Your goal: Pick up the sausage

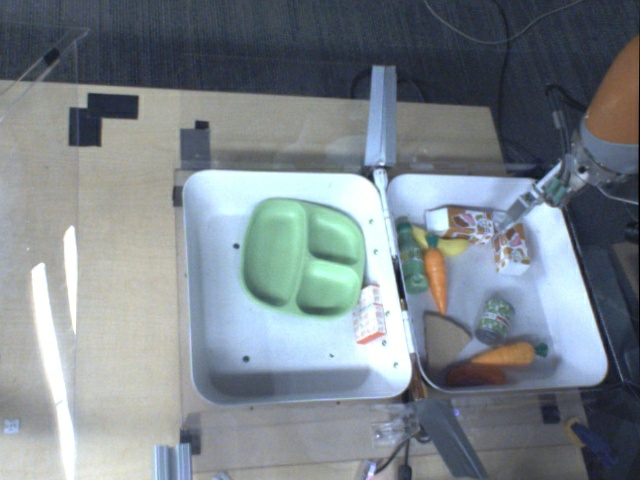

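The sausage [472, 374] is a dark red-brown link lying at the near edge of the right bin [585, 313], just below an orange carrot [505, 353] and beside a brown wedge [445, 334]. My gripper [532, 198] hangs over the far right corner of that bin, above a red-and-white patterned packet [512, 248], well away from the sausage. The grey arm with its orange band [612, 108] comes in from the upper right.
The right bin also holds a second carrot [436, 278], a green can [495, 318], a green bottle [405, 248], a yellow piece [452, 247] and a snack packet [468, 222]. In the left bin [215, 298] sit a green divided plate [305, 256] and a small packet [370, 320].
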Controlling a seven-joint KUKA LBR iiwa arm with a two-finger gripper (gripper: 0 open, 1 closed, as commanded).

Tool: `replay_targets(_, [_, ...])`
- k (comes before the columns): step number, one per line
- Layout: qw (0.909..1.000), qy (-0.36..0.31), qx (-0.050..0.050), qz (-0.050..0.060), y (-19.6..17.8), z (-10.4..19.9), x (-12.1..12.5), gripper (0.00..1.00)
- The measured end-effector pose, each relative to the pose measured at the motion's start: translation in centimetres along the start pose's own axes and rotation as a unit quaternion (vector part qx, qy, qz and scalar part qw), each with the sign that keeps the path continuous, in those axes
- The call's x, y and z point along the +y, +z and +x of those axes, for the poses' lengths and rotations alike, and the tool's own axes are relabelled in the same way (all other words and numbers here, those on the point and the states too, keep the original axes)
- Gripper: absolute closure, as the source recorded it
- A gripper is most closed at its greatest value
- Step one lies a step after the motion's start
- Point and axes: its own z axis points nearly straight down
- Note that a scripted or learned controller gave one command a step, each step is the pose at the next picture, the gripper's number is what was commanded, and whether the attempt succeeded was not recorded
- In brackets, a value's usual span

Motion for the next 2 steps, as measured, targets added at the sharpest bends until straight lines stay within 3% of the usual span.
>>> replay_targets(1, [0.9988, 0.047, -0.012, -0.011, 5.7, 4.4, 0.6, 0.00])
replay_targets(2, [0.9999, 0.014, 0.002, 0.005, 8.3, 1.0, 3.9, 0.00])
